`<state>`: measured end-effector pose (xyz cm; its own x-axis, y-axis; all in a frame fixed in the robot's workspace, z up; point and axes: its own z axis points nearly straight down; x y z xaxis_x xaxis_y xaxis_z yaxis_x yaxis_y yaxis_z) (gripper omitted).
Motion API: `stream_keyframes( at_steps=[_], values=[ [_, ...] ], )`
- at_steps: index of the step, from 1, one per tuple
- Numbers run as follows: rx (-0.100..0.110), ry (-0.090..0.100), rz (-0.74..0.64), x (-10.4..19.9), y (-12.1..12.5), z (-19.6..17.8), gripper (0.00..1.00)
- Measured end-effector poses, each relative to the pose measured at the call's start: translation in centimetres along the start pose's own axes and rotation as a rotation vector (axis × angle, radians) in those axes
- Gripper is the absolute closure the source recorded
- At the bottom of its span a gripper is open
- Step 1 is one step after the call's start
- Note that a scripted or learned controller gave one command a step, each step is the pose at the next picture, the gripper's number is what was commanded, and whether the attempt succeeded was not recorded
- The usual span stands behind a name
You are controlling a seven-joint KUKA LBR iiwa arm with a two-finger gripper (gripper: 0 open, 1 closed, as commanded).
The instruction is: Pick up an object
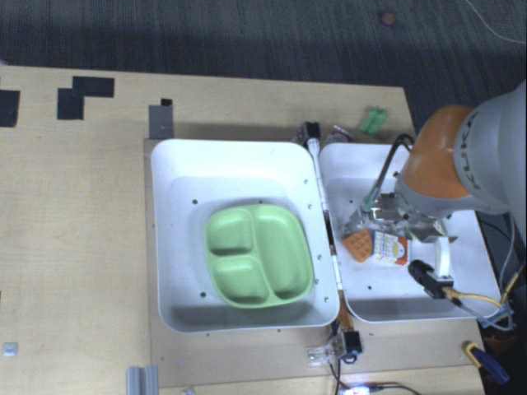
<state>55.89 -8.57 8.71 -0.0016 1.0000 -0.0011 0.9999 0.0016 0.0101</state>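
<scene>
Just below the pincer (380, 218), orange waffle (358, 245).

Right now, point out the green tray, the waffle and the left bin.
green tray (259, 253): camera view, on its large right compartment.
waffle (357, 244): camera view, middle of its orange face.
left bin (177, 220): camera view, bare left wall.

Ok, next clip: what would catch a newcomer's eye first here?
Probably the green divided plate lying alone in the left bin. Next, the grey arm with its orange band reaching from the right over the right bin, above an orange waffle-like piece and a small packet.
</scene>
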Motion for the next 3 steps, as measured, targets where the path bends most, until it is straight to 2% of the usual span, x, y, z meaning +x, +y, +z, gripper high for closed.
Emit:
stream_keyframes(
  at_steps=[1,2,3],
  values=[
    [-0.006,0.000,-0.001,0.0,0.2,-1.2,1.00],
    [-0.005,0.000,-0.001,0.1,0.2,-1.1,0.00],
    [-0.002,0.000,0.000,-0.3,-2.5,-0.1,0.00]
  ],
)
